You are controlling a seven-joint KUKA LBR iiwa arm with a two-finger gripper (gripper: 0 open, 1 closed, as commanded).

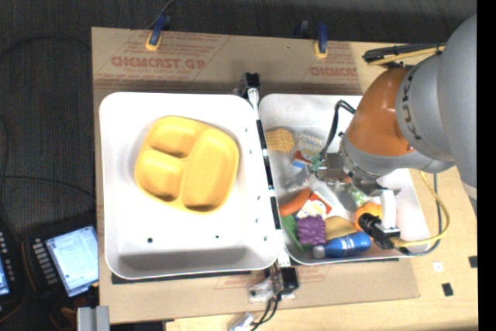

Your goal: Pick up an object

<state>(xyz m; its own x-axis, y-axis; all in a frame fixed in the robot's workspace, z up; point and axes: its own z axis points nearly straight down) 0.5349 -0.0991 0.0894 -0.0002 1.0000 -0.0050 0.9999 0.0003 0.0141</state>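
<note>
Two white bins [116, 167], one cluttered.

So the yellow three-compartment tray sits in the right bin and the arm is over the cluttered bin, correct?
Not quite. The camera view shows the yellow three-compartment tray in the left bin, not the right one. The rest stands: the arm is over the cluttered right bin.

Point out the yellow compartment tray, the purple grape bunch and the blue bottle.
yellow compartment tray [187, 163]: camera view, middle of its top.
purple grape bunch [311, 229]: camera view, centre of the cluster.
blue bottle [346, 246]: camera view, its body.
</note>
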